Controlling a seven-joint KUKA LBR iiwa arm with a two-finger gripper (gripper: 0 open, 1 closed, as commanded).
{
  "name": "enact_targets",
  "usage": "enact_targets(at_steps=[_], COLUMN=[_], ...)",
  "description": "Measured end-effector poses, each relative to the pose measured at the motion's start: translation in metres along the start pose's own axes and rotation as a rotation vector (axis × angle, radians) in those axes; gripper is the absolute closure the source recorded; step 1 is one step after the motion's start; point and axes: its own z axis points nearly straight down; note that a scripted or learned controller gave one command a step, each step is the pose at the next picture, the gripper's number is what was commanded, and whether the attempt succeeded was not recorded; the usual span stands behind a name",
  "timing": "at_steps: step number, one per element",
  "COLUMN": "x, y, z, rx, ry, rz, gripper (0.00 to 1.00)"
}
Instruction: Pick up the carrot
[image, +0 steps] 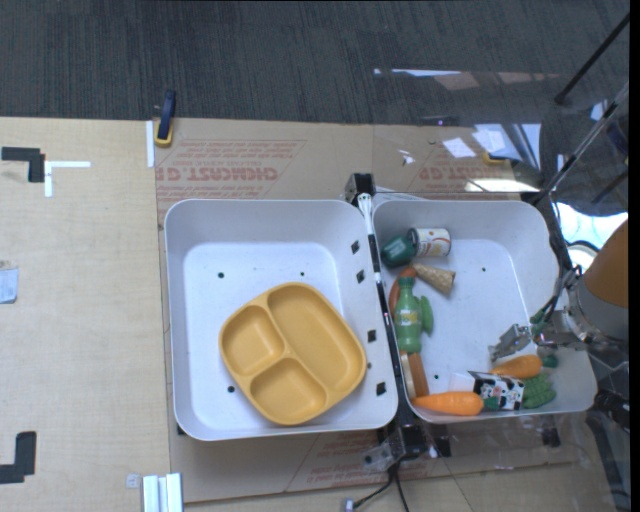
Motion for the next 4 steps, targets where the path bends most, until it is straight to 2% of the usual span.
enact_targets(at_steps=[1, 2, 3, 4], x=[0.0090, 0.0082, 0.0083, 0.0117], y=[-0.0016, 0.0003, 0.0002, -0.0013], z=[0.0000, -0.0092, -0.0090, -0.0007], rx=[0.001, -0.003, -0.002, 0.001], ry=[-0.013, -0.016, -0.016, -0.013], rz=[-0.053, -0.055, -0.055, -0.333], gripper=[0.00, 1.00, 0.00, 0.00])
